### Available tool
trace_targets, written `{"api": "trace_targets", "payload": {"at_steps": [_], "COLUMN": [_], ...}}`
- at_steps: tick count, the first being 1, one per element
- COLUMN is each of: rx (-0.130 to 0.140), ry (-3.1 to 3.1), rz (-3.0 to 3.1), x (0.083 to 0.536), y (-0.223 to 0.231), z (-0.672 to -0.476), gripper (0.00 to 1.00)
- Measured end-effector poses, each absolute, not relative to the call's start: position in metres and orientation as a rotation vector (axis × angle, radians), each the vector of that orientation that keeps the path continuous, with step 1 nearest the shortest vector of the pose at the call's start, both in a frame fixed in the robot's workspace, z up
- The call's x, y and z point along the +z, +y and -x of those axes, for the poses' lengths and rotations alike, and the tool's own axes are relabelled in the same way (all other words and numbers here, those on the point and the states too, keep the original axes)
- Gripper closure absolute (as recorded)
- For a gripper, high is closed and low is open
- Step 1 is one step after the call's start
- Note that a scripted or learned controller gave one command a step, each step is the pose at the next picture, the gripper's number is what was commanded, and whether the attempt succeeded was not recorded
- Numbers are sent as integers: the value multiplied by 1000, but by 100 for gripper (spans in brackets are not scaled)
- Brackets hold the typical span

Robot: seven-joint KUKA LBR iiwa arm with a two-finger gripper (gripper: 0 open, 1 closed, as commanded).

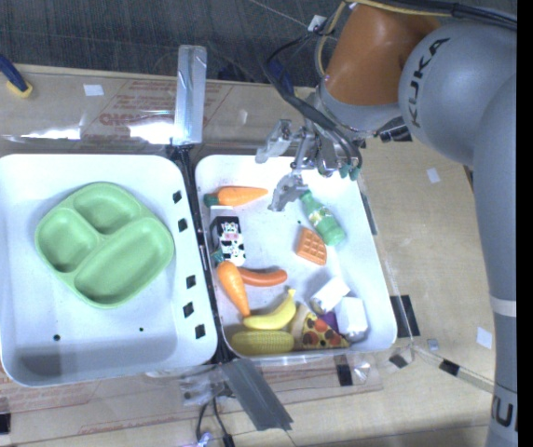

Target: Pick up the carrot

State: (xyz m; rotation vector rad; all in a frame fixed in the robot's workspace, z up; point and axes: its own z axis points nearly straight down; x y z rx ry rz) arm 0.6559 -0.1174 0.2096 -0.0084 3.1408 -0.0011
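Observation:
A carrot (239, 195) with a green stub lies at the far left corner of the right bin (375, 259). A second orange carrot-shaped piece (233, 287) lies nearer the front, beside a red sausage (263, 276). My gripper (280, 169) hangs over the far end of the right bin, just right of the upper carrot and apart from it. It is open, and nothing sits between its two silver fingers (288, 192).
The right bin also holds a green bottle (324, 220), a waffle (310, 246), a cow-print carton (228, 240), a banana (274, 315), corn (262, 342), a pizza slice (318, 329) and a white block (332, 294). A green divided plate (105, 242) lies in the left bin (10, 333).

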Motion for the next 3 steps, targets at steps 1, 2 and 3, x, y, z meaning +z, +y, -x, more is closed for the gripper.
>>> {"api": "trace_targets", "payload": {"at_steps": [1,2,3], "rx": [3,-9,-10], "ry": [3149,3133,3095], "rz": [45,-114,-497], "x": [88,95,95], "y": [-122,-99,-106], "z": [-655,-623,-587], "gripper": [0,0,0]}}
